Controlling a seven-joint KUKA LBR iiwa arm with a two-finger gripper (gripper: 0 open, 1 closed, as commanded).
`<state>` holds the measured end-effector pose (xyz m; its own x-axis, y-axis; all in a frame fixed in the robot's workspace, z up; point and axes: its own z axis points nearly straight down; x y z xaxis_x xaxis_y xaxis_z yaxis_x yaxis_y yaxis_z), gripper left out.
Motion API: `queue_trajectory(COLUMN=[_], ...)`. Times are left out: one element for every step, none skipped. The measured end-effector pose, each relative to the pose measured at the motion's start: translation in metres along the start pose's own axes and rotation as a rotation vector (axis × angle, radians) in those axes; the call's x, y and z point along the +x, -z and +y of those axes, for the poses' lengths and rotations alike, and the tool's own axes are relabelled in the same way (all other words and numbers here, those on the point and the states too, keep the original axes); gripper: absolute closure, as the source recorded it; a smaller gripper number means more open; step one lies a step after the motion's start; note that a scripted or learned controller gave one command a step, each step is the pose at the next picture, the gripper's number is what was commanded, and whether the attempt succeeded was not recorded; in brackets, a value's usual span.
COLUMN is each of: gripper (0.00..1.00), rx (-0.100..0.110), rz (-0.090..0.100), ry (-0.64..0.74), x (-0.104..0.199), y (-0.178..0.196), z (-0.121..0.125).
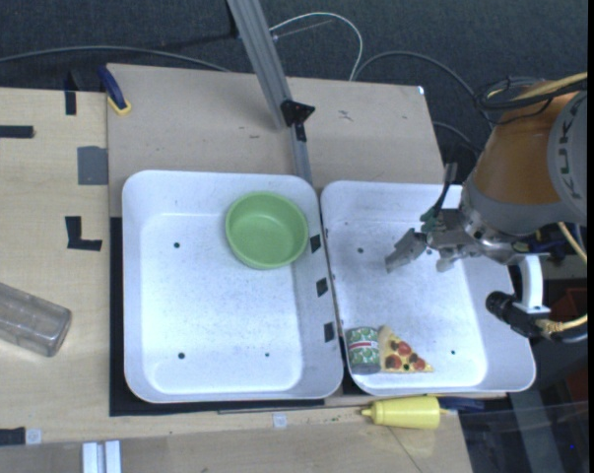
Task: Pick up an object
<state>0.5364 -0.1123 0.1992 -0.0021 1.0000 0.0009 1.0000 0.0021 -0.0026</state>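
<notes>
The gripper (pixel 407 254) hangs over the right bin (pixel 415 205), fingers seemingly apart, holding nothing; the packet (pixel 385 351) lies flat in its near corner; probably light, crinkly; pinch an edge

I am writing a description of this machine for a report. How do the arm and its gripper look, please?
The arm is a thick, rounded body with a wide orange band and a grey section below it. Part of a dark letter marking shows at its right side. The gripper is grey metal with slim dark fingers. Thin cables, one yellow, run near the wrist.
</notes>
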Motion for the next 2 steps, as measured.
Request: queue_trajectory(gripper=[0.0,0.0], rx=[0.0,0.004], rz=[0.0,0.0], ry=[0.0,-0.001], x=[0.0,0.001], y=[0.0,-0.045], z=[0.0,-0.007])
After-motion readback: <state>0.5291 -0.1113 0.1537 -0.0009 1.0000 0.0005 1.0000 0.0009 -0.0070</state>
